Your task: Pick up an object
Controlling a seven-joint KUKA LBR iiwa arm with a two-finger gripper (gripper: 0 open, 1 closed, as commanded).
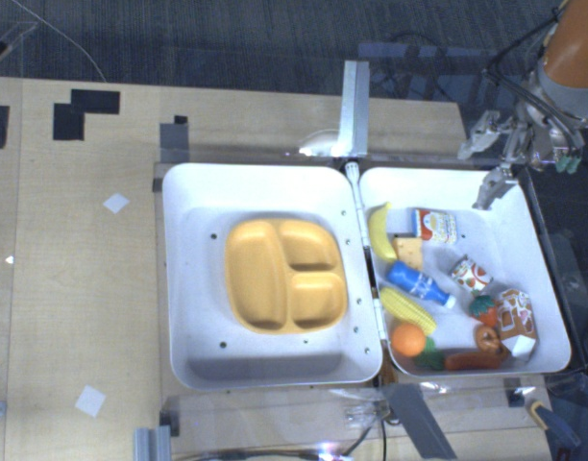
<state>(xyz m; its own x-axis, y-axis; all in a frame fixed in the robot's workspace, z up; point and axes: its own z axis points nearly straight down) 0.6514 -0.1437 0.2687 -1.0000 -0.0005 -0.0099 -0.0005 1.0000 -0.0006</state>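
Note:
The right bin (539, 248) holds several toy foods: a banana (379, 230), a cheese wedge (407, 251), a white carton (434, 226), a blue bottle (417, 284), a corn cob (407, 308), an orange (407, 340), a small can (470, 275) and a red-and-white carton (514, 320). My gripper (487, 166) hangs over the bin's far right corner, above and right of the white carton. It is open, with nothing between its fingers. The arm's orange band (573, 51) shows at the top right.
The left bin (193, 353) holds a yellow divided tray (284, 275). A metal post (355, 109) stands behind the seam between the bins. A red sausage-like piece (472, 360) and a green piece (430, 358) lie at the right bin's near edge.

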